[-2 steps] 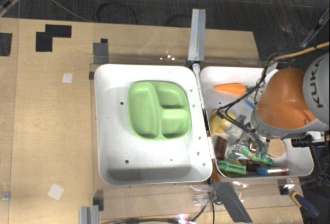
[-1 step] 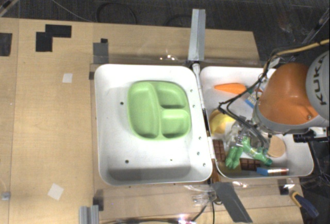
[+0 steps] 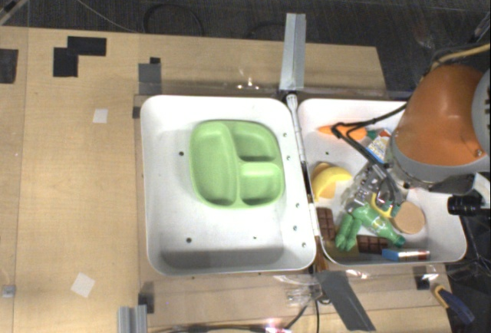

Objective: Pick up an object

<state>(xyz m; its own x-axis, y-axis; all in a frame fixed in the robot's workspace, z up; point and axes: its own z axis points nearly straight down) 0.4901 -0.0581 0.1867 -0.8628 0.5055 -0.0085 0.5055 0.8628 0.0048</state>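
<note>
While the gripper [image 3: 370,197] hangs low in the right bin [image 3: 459,247], its grasp cannot be told; a green bottle [image 3: 360,228] lies just beneath, a yellow object [image 3: 328,180] beside it.

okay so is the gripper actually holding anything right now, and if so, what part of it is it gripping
It cannot be told. The gripper is down among the clutter in the right bin, just above a green object, but nothing shows clearly between its fingers.

Divided tray [image 3: 235,163] in left bin [image 3: 165,247], clutter right.
</note>
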